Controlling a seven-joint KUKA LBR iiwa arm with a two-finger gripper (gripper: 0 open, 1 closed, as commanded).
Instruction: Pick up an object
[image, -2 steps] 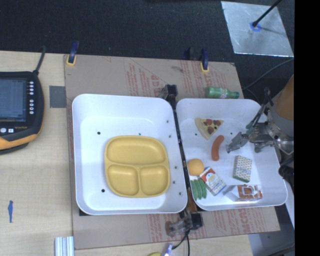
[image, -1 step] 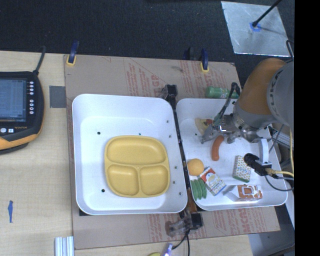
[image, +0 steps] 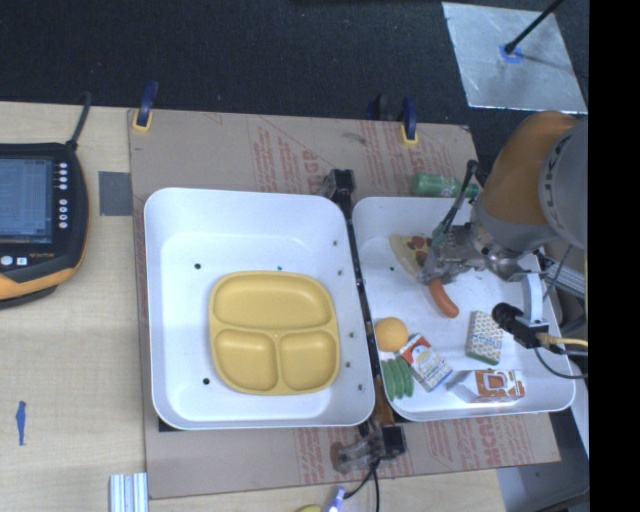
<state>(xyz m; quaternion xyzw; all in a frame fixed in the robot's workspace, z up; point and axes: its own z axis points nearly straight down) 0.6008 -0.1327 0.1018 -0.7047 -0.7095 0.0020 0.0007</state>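
Two white bins sit side by side on a sheet of cardboard (image: 250, 150) in the middle of the frame. The left bin (image: 165, 300) holds a yellow divided tray (image: 273, 332), lying flat near its centre, with one long compartment at the top and two smaller ones below.

The right bin (image: 560, 400) holds the loose objects. A sausage (image: 444, 298) lies tilted near the bin's middle. Below and left of it sits an orange (image: 391, 332), close to the bin's left wall. Just beneath the orange are a green vegetable (image: 398, 378) and a small red-and-white packet (image: 428, 362), touching or nearly so. A patterned box (image: 485, 338) stands to the right of these, and a flat red-and-white carton (image: 495, 384) lies at the bin's lower right. A pale, flat item (image: 408, 250) lies at the upper left of this bin, partly under the gripper.

The arm (image: 530, 180) comes in from the upper right, its orange band showing. The gripper (image: 438, 262) hangs low over the upper part of the right bin, just above the sausage's upper end. Whether its tips are apart or together cannot be told, and no object is visibly between them.

A teach pendant (image: 35, 220) lies at the left edge on the bench.
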